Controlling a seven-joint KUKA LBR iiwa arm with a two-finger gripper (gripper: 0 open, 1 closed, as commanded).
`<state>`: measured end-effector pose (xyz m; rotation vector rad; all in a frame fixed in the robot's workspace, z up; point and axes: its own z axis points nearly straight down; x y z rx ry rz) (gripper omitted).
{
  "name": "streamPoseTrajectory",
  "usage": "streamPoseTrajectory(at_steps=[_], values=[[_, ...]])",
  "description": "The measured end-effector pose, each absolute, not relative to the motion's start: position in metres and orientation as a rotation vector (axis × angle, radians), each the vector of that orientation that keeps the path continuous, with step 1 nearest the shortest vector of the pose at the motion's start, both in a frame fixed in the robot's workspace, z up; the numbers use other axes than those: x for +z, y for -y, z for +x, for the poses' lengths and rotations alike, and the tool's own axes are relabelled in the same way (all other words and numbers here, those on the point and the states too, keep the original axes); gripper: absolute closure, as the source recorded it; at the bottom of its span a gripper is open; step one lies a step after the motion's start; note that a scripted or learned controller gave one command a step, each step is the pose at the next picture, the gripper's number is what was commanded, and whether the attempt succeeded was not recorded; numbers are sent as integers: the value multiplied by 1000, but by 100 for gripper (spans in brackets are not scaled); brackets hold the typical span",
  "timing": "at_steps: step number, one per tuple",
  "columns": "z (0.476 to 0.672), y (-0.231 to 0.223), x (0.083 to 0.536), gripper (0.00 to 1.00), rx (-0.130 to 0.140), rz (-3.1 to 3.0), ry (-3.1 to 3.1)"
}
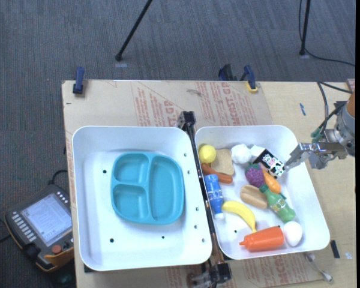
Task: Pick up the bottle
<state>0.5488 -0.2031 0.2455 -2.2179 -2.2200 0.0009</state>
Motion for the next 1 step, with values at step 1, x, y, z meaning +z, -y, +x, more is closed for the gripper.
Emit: streamPoseTrajectory(at_steps=[1], values=[[549,203,255,100,1,-2214,2221]])
